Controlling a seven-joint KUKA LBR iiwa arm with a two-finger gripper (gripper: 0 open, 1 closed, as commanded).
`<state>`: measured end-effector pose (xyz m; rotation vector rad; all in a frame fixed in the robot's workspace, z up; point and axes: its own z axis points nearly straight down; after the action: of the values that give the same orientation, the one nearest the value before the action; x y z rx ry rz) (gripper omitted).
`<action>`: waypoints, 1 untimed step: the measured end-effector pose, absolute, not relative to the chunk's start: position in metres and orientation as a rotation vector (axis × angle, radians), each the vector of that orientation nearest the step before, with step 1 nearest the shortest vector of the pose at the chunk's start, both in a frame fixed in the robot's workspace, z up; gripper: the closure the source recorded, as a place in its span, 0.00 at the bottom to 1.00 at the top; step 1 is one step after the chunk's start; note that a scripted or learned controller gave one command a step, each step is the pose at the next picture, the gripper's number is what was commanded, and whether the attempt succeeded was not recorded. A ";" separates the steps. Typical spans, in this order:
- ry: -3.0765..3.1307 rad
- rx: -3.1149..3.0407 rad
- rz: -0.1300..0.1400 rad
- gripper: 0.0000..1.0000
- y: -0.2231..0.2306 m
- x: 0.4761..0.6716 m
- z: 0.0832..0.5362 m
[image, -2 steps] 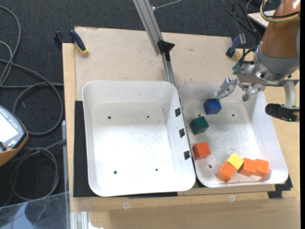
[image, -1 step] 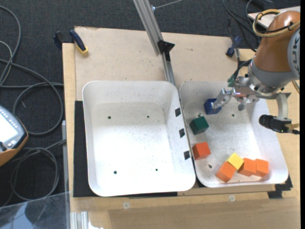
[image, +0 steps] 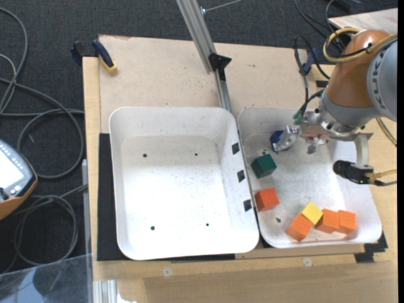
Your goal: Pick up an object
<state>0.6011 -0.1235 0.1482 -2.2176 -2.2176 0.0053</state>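
1. My gripper hangs over the right bin, at its far end; I cannot tell its state.
2. A blue object sits at it, the green cube just beyond.

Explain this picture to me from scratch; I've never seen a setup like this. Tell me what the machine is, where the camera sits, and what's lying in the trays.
One camera looks down at a slant on a wooden bench. The grey and orange robot arm reaches in from the right, its gripper low over the right bin beside a blue object. That bin also holds a green block, four orange blocks, one at, and a yellow block. The left bin sits alongside.
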 end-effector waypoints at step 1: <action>-2.221 -2.222 -0.003 1.00 -0.123 0.603 0.163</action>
<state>0.6028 -0.1234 0.1625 -2.2221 -2.2210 -0.0032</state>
